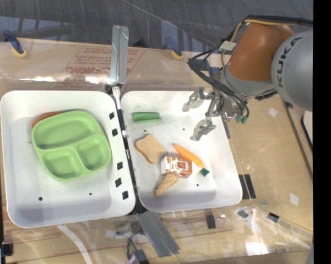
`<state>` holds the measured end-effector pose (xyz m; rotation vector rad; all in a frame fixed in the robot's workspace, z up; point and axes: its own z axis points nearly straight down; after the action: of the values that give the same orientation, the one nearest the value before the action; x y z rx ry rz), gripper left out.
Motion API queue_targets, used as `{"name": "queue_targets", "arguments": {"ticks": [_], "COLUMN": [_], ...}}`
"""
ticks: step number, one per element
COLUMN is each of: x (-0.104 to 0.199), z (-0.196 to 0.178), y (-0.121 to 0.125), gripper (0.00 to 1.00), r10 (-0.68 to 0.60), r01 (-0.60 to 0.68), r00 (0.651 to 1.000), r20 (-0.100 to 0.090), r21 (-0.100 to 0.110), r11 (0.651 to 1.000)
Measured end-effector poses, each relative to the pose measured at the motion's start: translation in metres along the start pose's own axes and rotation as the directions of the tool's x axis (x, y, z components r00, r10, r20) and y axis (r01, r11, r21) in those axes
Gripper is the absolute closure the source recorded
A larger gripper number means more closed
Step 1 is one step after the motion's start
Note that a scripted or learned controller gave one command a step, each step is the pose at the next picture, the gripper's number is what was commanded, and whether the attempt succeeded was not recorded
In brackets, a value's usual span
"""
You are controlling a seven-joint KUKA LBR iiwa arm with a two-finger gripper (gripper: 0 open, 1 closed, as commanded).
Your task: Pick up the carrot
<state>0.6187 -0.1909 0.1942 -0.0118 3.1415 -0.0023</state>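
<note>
The carrot is orange with a small green tip and lies slanted near the right side of the right bin. My gripper hangs above the bin's far right part, up and slightly right of the carrot. Its fingers are spread open with nothing between them.
In the right bin also lie a green bean-like piece, a toast slice, an orange-and-white packet and a tan bread roll. The left bin holds a green divided plate. A metal divider rises between the bins.
</note>
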Motion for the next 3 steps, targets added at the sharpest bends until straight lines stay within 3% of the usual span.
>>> {"name": "queue_targets", "arguments": {"ticks": [1, 2, 3], "x": [0.005, 0.002, -0.032], "z": [0.093, 0.082, 0.062], "y": [0.002, 0.004, 0.027], "gripper": [0.00, 1.00, 1.00], "r10": [-0.318, -0.326, -0.546], "r01": [0.318, 0.326, 0.546], "r00": [0.948, 0.945, 0.838], "r20": [0.013, 0.017, 0.005], "r21": [0.002, 0.006, 0.002], "r11": [0.948, 0.945, 0.838]}}
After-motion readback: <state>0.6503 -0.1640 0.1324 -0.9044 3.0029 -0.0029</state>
